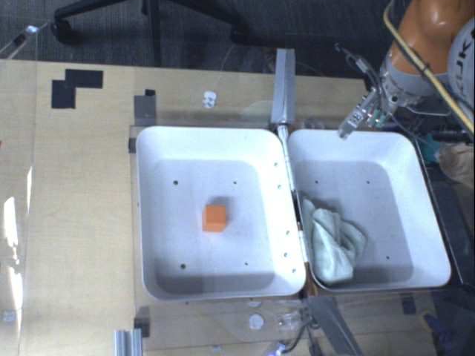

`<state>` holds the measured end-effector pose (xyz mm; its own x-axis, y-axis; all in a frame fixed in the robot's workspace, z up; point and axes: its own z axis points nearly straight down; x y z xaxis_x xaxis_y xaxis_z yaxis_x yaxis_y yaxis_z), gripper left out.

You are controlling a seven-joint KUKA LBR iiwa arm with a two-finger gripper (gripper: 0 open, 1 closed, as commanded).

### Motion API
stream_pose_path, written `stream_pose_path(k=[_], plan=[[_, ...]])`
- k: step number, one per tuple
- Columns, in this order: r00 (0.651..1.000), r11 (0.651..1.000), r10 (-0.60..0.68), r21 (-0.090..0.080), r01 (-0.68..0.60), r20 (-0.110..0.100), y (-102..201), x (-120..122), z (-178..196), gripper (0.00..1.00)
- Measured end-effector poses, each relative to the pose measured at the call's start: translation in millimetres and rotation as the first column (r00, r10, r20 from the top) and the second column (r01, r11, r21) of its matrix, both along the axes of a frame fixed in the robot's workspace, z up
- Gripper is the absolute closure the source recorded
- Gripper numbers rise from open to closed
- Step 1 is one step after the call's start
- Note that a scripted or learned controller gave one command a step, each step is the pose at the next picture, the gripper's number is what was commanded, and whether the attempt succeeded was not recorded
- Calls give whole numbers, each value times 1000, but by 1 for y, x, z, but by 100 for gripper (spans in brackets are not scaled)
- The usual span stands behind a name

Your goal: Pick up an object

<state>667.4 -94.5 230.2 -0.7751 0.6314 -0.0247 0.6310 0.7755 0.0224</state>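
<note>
A small orange cube (214, 218) sits near the middle of the left bin (159, 273). A crumpled pale cloth (334, 245) lies in the right bin (415, 169), against its left wall near the front. My gripper (353, 123) hangs over the back rim of the right bin, high above the bench and far from both objects. Nothing shows between its tips.
A metal bracket (283, 87) stands behind the seam between the two bins. Black tape marks (74, 86) lie on the wooden bench at the back left. A chair base (148, 6) stands on the floor beyond the bench.
</note>
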Motion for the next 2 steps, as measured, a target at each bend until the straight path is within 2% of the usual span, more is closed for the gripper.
stream_pose_path(k=[1, 2], plan=[[988, 989, 151, -3, -151, -27, -27, -19, -107, 100], [994, 994, 111, -3, -111, -23, 6, -10, -8, 100]])
